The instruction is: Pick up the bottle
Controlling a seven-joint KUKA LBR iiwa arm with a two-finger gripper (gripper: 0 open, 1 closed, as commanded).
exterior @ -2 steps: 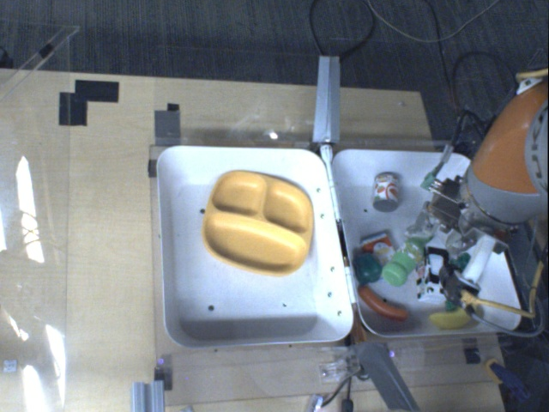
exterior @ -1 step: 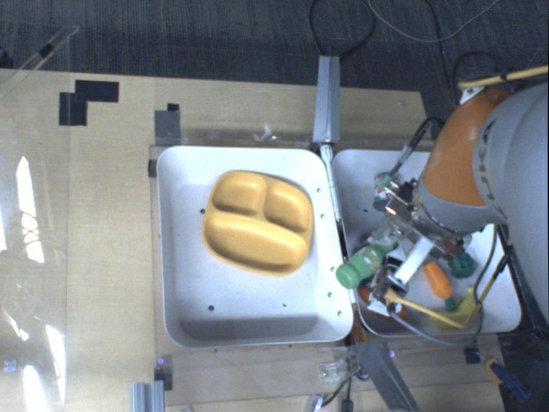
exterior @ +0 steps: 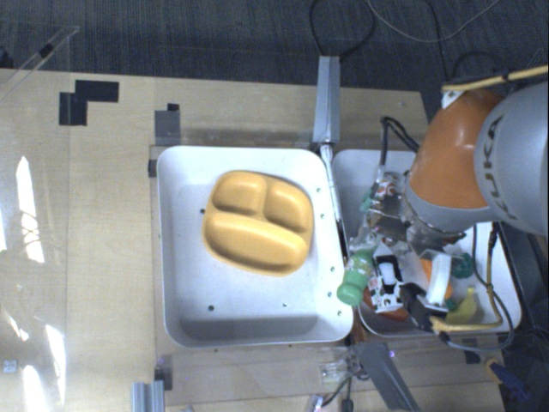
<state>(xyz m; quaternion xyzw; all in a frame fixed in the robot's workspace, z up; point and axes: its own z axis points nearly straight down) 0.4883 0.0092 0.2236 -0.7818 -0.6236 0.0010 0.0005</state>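
Over the right bin (exterior: pixel 515 303) the grey arm (exterior: pixel 515 153) with its orange band (exterior: pixel 450 157) reaches down from the right side of the view, and its claw (exterior: pixel 383 269) hangs low among the clutter at that bin's left side. Whether the claw is open or closed cannot be told, since the wrist and its cables cover the working end. Just beside the claw, the bottle (exterior: pixel 355 275) lies tilted at the lower left of the right bin, a pale green body with a darker green cap pointing down and to the left, its cap resting against the rim shared with the left bin (exterior: pixel 180 256). Nothing shows the bottle to be gripped. Further right in the same bin lie a white object (exterior: pixel 440 277), a yellow object (exterior: pixel 467 307) and something teal (exterior: pixel 463 267), all crowded close together. A large yellow tray-like object (exterior: pixel 257 221) with three rounded sections sits near the middle of the left bin. Both bins rest on the pale wooden counter (exterior: pixel 94 230).
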